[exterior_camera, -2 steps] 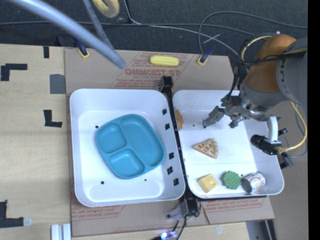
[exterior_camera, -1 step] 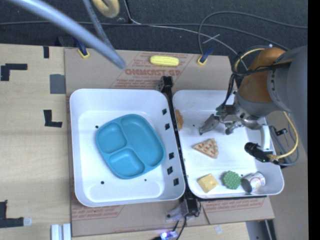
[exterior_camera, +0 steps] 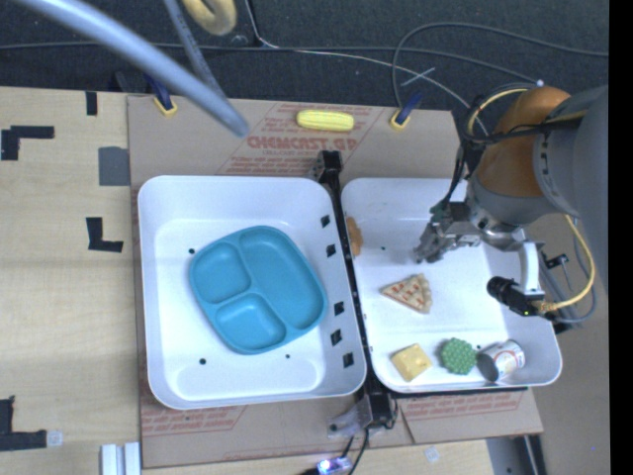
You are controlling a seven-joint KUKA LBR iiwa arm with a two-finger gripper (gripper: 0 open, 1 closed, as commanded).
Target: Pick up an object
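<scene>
Red print on the cardboard [exterior_camera: 287, 144] beneath the bins is too blurred to read. The end effector [exterior_camera: 432, 245] hangs low in the right bin [exterior_camera: 386, 201]; I cannot tell its state. Near it lies a triangular waffle-textured pizza slice [exterior_camera: 409, 293]. The left bin [exterior_camera: 158, 265] holds a smooth blue divided plate [exterior_camera: 257, 287].

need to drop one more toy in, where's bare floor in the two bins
Left bin: only thin strips around the blue tray. Right bin: open floor along the far wall, left of the gripper. Crowded near edge: pizza slice, yellow block, green toy, can.
</scene>
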